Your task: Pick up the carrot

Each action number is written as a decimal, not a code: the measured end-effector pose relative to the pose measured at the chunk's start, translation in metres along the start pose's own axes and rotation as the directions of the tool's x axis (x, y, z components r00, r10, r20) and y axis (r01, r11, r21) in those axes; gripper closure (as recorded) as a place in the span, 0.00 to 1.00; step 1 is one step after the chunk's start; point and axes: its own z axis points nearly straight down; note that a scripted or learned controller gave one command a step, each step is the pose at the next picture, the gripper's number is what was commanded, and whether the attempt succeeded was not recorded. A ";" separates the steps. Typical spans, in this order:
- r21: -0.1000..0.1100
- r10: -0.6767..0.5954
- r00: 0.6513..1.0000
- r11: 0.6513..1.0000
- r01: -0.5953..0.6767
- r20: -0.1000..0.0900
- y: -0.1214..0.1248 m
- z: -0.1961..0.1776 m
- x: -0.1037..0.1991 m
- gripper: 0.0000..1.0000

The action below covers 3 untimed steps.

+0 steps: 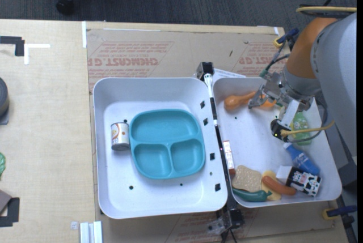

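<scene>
Camera view, landmark = right bin [334, 179]; arm [334, 60] comes in from the right edge, grey with orange band, wrist bent down over the far part of the right bin; gripper [264, 99] sits low at the far end of that bin, right at the thick end of the carrot [239, 101]; carrot lies on the bin floor near the far-left corner, orange, long axis roughly left-right, its right end at or under the fingertips; contact there too small and cluttered to read; jaw opening cannot be told, so grip on the carrot is not confirmed; yellow cable [303, 132] loops off the wrist over the bin middle; green item [299, 122] partly behind the wrist, near the bin's right wall; blue bottle [300, 158] nearer the front, by the same wall; black-and-white carton [304, 182] at the front-right corner; hot dog [278, 184] just left of the carton; bread slice [247, 178] at the front-left part; green pepper [252, 195] along the front wall, below the bread; left of the right bin, touching wall to wall, left bin [108, 191]; in it a teal divided plate [168, 143] near centre, small can [119, 136] just beside the plate's left edge, lying on its side; both bins sit on cardboard sheet [147, 55].
</scene>
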 end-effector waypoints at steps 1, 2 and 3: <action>0.053 0.099 0.995 0.994 -0.100 0.008 0.027 0.005 -0.020 0.00; 0.026 0.093 0.996 0.995 -0.093 0.008 0.031 -0.005 -0.020 1.00; 0.041 0.092 0.996 0.995 -0.092 0.016 0.028 -0.004 -0.022 0.00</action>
